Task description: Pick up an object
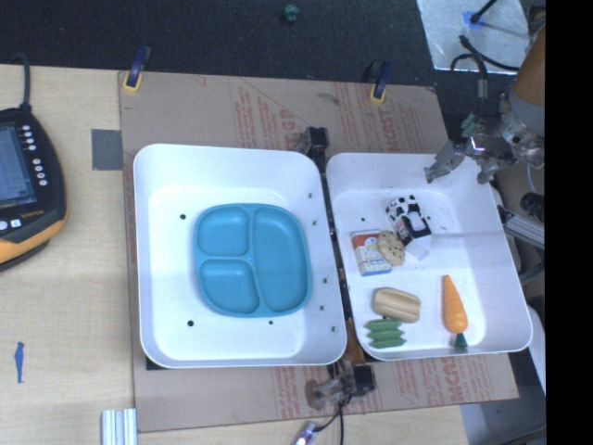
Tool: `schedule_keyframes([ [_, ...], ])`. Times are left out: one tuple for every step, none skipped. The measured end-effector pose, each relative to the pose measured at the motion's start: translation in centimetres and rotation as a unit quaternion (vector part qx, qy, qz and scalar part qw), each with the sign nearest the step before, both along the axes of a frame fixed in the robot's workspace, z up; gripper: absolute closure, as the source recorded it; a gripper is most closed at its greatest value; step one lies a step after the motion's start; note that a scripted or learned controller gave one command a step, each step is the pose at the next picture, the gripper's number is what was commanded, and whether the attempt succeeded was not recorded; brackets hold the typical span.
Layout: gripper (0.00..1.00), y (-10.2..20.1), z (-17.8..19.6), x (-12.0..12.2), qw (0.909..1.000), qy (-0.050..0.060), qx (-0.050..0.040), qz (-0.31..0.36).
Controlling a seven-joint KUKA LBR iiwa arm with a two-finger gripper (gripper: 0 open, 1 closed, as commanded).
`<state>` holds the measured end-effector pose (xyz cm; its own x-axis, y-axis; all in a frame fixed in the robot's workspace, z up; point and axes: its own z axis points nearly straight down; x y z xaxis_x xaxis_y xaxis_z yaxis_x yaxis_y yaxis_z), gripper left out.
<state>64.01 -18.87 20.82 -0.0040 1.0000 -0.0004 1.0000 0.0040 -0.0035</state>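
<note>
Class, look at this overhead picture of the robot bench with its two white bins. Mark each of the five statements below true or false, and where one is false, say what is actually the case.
1. The blue divided plate lies in the left bin. True.
2. The carrot lies on the blue plate. False: it lies in the right bin, near that bin's right wall.
3. The gripper hangs over the far right corner of the right bin. True.
4. The gripper holds the bread roll. False: the roll lies on the bin floor, well apart from the gripper.
5. The green vegetable lies just in front of the bread roll. True.
</note>
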Motion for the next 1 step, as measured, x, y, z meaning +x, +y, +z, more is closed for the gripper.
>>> schedule_keyframes([
  [0.0,1.49,-8.47,1.06,1.0,-0.001,-0.0003,0.0],
])
